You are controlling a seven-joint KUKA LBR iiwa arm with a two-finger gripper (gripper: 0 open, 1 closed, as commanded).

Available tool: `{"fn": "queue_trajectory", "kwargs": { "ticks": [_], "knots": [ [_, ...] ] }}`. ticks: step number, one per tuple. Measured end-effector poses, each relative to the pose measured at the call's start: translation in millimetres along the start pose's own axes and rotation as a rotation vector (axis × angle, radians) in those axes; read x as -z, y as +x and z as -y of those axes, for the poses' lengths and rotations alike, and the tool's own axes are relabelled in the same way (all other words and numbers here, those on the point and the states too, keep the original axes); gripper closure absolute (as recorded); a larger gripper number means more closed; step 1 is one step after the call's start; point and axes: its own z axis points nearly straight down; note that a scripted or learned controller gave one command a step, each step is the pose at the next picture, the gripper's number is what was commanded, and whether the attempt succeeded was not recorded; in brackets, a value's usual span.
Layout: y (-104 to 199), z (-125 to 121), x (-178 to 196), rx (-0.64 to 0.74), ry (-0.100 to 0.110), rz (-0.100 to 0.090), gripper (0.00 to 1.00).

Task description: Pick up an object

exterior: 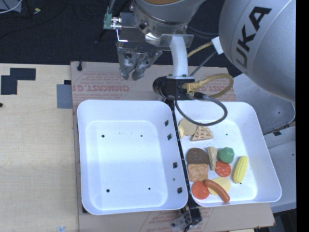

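My gripper (136, 67) hangs high above the back edge of the left bin (91, 129), its grey fingers pointing down close together with nothing between them. The right bin (260, 139) holds several toy foods: a pizza slice (202, 134), a pale cheese piece (186, 128), a brown patty (197, 155), a waffle square (197, 171), a cone (212, 157), a green pepper (225, 154), a red tomato (222, 168), a corn cob (240, 169), a sausage (217, 190), a yellow piece (223, 183) and an orange-red ball (200, 190).
A black cable (212, 115) loops from a connector (166, 87) over the back of the right bin. The arm's large grey body (260, 28) fills the upper right. A cardboard sheet (96, 83) lies under both bins.
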Motion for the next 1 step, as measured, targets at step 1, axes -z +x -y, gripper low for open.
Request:
{"fn": "queue_trajectory", "kwargs": {
  "ticks": [1],
  "knots": [
    [-74.9,-28.1,22.8,-0.014,-0.005,0.002,1.0]
  ]
}}
